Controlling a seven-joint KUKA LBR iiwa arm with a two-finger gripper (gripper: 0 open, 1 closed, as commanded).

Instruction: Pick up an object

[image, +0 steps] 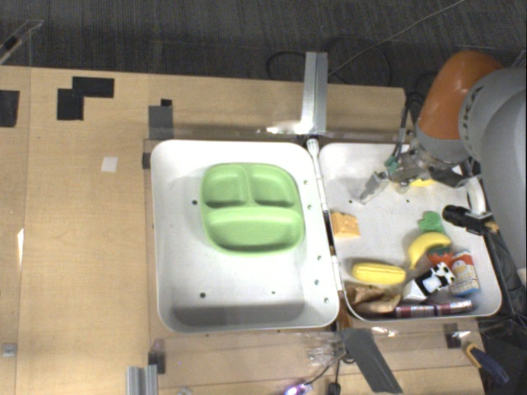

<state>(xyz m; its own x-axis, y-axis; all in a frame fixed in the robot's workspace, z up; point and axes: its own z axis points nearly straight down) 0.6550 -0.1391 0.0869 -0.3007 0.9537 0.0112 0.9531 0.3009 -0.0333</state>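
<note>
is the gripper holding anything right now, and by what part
Cannot be told: the gripper hangs over the right bin, and the view is too blurred to show anything between its fingers.

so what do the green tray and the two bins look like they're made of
The green tray looks like moulded plastic with a matte finish: uniform lime colour, rounded corners, three pressed compartments, soft shading and no sharp glare. The bins also look like plastic or possibly coated sheet, in smooth white: thin raised rims, rounded corners and a faint sheen. The view leaves the exact material open.
</note>
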